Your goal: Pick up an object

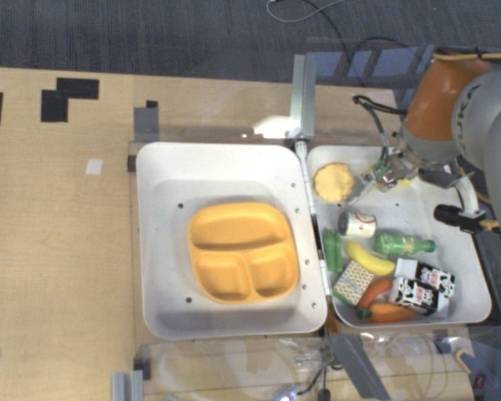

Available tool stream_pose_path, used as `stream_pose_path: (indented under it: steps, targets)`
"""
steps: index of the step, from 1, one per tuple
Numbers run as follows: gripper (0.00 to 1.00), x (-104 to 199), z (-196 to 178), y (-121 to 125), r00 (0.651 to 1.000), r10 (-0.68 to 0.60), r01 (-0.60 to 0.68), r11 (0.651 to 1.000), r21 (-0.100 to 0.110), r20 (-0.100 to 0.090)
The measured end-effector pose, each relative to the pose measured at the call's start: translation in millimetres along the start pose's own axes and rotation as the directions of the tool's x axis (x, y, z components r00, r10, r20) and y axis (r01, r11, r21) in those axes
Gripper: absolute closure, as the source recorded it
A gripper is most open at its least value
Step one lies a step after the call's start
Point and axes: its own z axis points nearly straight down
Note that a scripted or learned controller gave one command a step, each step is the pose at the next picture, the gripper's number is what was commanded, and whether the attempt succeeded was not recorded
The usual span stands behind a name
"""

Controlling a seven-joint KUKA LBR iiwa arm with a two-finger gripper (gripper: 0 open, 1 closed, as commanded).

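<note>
Over the right bin's [476, 303] far end the gripper [390, 174] hangs beside the yellow disc [333, 182], holding nothing; finger spacing unclear. Approach step, I judge: next, descend squarely onto one object.

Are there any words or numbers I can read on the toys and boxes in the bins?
None can be read.
Black-and-white carton: bold cow-like patches, any print too blurred.
Small white can: a red mark on its label, too small to read.
Green bottle: label too blurred.
Checked packet: a pattern, no letters clear.
Yellow divided tray: no writing seen.
</note>
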Motion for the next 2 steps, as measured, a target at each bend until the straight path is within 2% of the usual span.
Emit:
stream_pose_path:
  steps: [1, 2]
  targets:
    - [0.0, 26.7, 0.2, 17.9, 0.977, 0.212, -0.212, 0.977, -0.001, 0.015]
    - [0.0, -47.3, -37.5, -66.1, 0.963, 0.27, -0.269, 0.963, -0.029, 0.014]
